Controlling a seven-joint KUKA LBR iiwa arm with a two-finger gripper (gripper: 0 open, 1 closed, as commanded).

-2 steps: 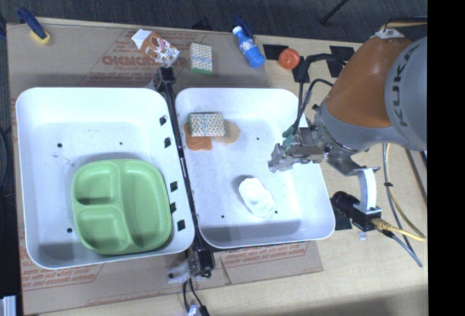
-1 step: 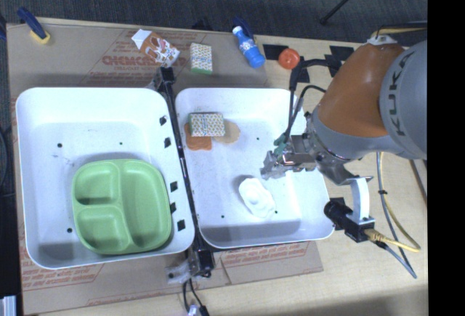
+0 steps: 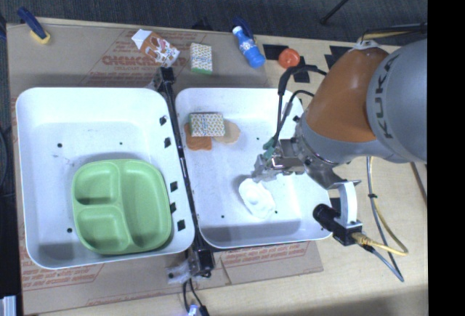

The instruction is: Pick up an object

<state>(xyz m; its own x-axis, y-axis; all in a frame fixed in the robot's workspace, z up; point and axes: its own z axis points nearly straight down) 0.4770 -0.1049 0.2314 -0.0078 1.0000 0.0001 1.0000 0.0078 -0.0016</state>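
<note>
In the right bin (image 3: 218, 231) a white crumpled object (image 3: 257, 197) lies near the front. My gripper (image 3: 266, 165) hangs just above and behind it, reaching in from the right. At the back left of the same bin a patterned sponge-like block (image 3: 207, 123) rests on an orange-and-tan piece (image 3: 227, 133). Nothing shows between the gripper and any object.
The left bin (image 3: 43, 107) holds a green divided plate (image 3: 120, 204). Behind the bins on the bench lie a small patterned box (image 3: 200, 58), a snack wrapper (image 3: 155, 48), a blue bottle (image 3: 248, 46) and an orange ball (image 3: 289, 57). The arm's bulk covers the right bin's right side.
</note>
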